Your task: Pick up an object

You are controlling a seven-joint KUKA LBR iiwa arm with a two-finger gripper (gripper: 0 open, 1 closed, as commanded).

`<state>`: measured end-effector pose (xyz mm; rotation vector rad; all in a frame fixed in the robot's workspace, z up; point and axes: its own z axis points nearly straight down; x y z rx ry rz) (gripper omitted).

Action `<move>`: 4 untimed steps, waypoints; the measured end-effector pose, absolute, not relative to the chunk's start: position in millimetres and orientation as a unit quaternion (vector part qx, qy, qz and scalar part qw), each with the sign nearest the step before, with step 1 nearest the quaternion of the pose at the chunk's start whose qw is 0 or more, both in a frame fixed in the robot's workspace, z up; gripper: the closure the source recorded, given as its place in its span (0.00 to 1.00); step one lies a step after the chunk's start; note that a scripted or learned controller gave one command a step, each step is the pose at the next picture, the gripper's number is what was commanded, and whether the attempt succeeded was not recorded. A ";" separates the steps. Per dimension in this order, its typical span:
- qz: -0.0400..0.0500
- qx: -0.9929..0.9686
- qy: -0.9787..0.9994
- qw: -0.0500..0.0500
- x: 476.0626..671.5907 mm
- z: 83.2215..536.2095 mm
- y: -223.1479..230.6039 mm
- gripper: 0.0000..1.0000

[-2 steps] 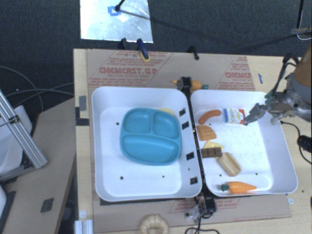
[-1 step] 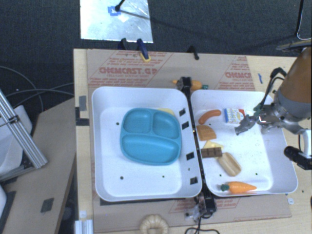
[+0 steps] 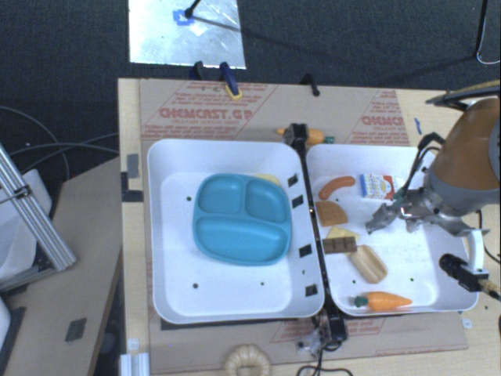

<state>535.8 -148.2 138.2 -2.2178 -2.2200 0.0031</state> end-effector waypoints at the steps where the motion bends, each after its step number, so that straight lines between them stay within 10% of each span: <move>1: 0.001 -0.707 -0.707 0.002 535.3 85.8 -147.6 0.00; 2: 0.000 -0.707 -0.707 -0.001 536.5 99.1 -148.1 1.00; 4: -0.002 -0.705 -0.709 -0.004 545.5 224.4 -143.3 1.00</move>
